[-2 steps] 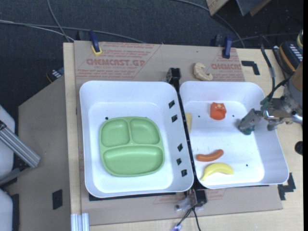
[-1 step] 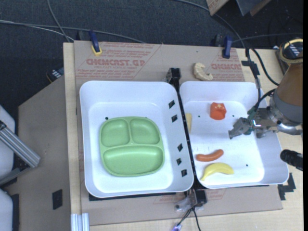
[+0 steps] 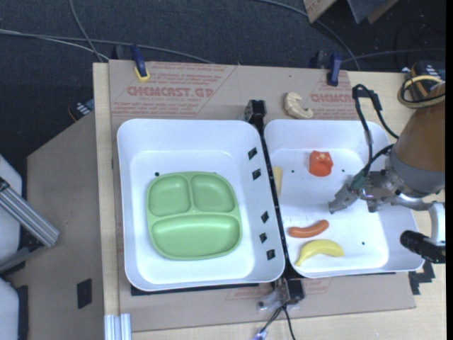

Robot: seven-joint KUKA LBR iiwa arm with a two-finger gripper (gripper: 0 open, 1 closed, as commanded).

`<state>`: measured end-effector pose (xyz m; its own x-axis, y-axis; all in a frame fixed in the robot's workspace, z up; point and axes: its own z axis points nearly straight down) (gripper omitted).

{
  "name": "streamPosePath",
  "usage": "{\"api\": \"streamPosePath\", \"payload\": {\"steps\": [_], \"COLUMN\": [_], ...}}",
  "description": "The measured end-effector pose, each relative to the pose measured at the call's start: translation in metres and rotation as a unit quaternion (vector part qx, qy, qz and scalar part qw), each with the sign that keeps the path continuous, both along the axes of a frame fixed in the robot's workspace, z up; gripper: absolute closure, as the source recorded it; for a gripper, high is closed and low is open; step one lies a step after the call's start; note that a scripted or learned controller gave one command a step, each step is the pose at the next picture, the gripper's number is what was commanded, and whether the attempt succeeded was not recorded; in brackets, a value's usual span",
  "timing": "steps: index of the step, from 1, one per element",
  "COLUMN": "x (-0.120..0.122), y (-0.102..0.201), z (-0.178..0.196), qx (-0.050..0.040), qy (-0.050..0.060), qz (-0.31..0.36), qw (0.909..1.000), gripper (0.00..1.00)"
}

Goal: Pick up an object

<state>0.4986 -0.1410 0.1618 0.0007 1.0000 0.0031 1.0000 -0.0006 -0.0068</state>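
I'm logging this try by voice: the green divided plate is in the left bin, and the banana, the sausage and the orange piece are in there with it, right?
Not quite. The green divided plate is in the left bin, but the camera view shows the banana, sausage and orange piece in the right bin.

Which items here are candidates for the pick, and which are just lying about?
For the pick, all in the right bin:
- pincer
- orange-red block
- sausage
- banana

Lying about:
- green divided tray in the left bin
- beige piece on the board behind the bins
- blue clamps
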Motion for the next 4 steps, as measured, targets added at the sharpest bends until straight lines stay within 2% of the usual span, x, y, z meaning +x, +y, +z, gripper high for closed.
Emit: {"api": "streamPosePath", "payload": {"steps": [1, 2, 3, 4], "x": [-0.006, -0.004, -0.001, 0.001], "y": [0.000, 0.000, 0.007, 0.007], "z": [-0.044, -0.030, 0.031, 0.072], "qx": [0.0001, -0.0007, -0.0022, -0.0022], "qy": [0.000, -0.003, -0.007, -0.006], "qz": [0.000, 0.000, 0.001, 0.001], "qw": [1.0000, 1.0000, 1.0000, 1.0000], "gripper": [0.00, 1.00, 1.00, 1.00]}}
